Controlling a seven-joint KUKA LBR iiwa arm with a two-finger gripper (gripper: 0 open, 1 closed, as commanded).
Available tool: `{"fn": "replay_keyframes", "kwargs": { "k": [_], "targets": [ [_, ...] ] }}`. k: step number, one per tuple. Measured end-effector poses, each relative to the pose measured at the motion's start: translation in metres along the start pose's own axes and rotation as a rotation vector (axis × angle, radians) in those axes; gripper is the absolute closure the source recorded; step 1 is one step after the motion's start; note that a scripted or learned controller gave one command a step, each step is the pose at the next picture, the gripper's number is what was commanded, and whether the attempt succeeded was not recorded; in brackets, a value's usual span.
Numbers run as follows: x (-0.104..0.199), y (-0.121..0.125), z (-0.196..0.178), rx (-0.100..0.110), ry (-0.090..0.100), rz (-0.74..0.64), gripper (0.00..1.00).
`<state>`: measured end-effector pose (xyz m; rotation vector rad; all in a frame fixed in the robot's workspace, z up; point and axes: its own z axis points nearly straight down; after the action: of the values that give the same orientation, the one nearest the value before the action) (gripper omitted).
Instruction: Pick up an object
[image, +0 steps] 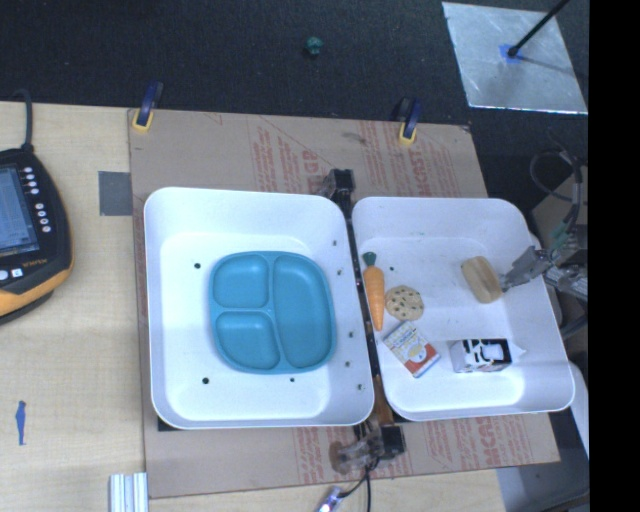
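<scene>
Plastic, cardboard and wood

We see two smooth white plastic bins (170, 300) on matt brown cardboard (300, 150) over pale wood-grain bench (70, 380) — the divided blue plate (270, 310) looks smooth, faintly glossy plastic — the carrot (374, 295) likewise.

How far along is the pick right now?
Done: the gripper has reached the right bin, beside the tan block. In hand: nothing seen between its fingers. Left: grasp and lift; the carrot, cookie, carton and small box lie untouched.
</scene>
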<state>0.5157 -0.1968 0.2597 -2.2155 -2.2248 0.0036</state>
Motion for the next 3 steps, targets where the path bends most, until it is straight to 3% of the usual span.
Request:
{"fn": "replay_keyframes", "kwargs": {
  "k": [1,2,3],
  "targets": [
    [-0.015,0.061,0.158,0.004,0.000,-0.003,0.00],
    [-0.007,0.101,0.167,-0.001,0.000,-0.001,0.00],
    [-0.008,0.101,0.157,0.000,0.000,-0.003,1.00]
  ]
}}
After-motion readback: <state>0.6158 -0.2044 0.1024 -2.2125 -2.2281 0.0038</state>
